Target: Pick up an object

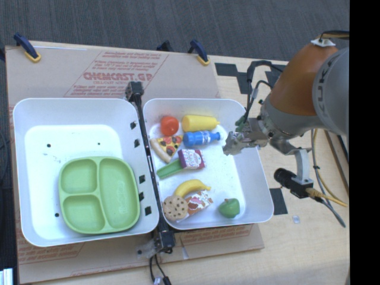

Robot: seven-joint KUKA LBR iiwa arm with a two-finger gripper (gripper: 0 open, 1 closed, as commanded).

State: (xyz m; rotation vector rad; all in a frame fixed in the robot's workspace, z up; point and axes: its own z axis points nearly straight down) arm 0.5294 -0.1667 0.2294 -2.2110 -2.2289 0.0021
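Pincer [230,144] hovers over the right bin's [256,183] right side; whether it is apart or together cannot be told.

Nothing is visibly in its grip. Toys crowd the right bin's left half: a tomato [169,125], corn cob [199,122], blue bottle [201,138], pizza slice [167,146], purple packet [190,158], banana [191,187], cookie [174,208] and green apple [229,207]. Bare white floor lies under the pincer, between the bottle and the right wall. The left bin [35,123] carries a green divided tray [98,193] toward its near edge, with open floor behind it.
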